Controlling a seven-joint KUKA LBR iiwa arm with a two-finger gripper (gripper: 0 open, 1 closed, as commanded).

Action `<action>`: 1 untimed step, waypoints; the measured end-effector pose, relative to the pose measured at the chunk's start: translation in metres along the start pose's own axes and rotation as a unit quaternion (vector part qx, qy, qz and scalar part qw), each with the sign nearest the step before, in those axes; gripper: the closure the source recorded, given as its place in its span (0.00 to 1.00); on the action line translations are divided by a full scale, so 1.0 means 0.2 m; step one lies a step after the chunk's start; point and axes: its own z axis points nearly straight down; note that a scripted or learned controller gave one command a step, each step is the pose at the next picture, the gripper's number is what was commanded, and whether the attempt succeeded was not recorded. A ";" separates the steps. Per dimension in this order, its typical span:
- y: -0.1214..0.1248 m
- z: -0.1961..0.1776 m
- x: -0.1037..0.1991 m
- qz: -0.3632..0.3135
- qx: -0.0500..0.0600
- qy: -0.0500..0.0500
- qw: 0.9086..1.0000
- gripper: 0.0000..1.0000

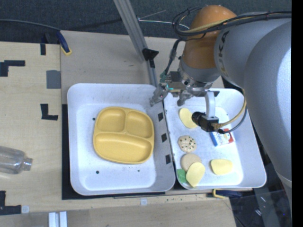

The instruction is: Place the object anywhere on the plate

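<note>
plate (pixel 124 135) 1 | yellow pieces (pixel 221 166) 3 | cookie (pixel 187 143) 1 | jaws: cannot tell

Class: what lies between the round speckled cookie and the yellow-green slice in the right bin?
A round beige piece, seen in the camera view, sits between the round speckled cookie and the yellow-green slice, which overlaps it.
</note>
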 end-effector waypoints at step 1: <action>-0.18 0.16 0.09 0.001 0.003 0.000 1.000 0.00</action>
